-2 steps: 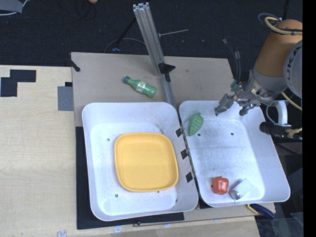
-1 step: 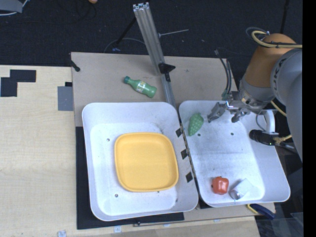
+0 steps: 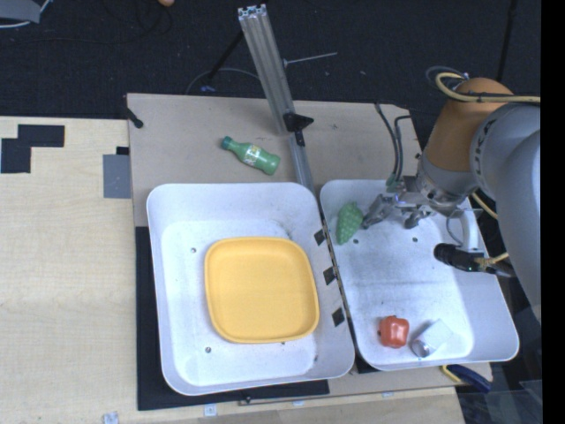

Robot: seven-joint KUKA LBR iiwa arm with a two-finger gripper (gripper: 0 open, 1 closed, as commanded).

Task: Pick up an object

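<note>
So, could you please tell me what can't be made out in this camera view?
- Claw: too small and dark to tell how it stands or whether it touches the green object beside it.
- Green object: blurred, so its kind is unclear.
- Clear item next to the red object: pale against the right bin, so its shape is lost.

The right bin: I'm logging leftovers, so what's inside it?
Inside the right bin lie a green object near the upper left corner, a red object and a small clear piece near the front. The gripper hangs beside the green object; anything beneath the arm is covered.
</note>
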